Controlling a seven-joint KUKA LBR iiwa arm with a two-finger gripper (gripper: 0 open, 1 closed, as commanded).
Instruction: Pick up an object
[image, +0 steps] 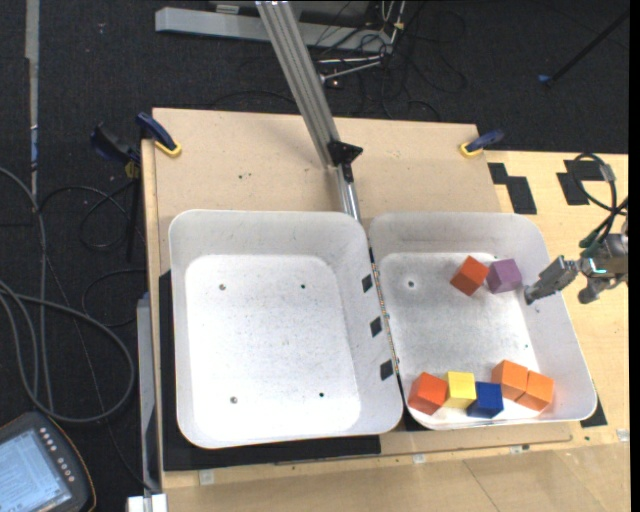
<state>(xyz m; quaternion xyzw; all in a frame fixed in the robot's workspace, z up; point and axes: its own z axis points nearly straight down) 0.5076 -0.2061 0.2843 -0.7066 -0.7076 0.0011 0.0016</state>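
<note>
I see two bins (270, 235) side by side on the surface (420, 160). In the right bin, two blocks (487, 275) sit at the back, five blocks (480, 390) along the front wall.

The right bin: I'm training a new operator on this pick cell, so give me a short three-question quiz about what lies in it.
1. True or false: the purple block touches an orange block in the right bin.
2. Multiple choice: in the row along the bin's near edge, what sits between the yellow block and the orange pair? A) green block B) blue block C) purple block
3. Fill in: the end effector is over the bin's ___ rim.

Key: 1 true; 2 B; 3 right.
</note>
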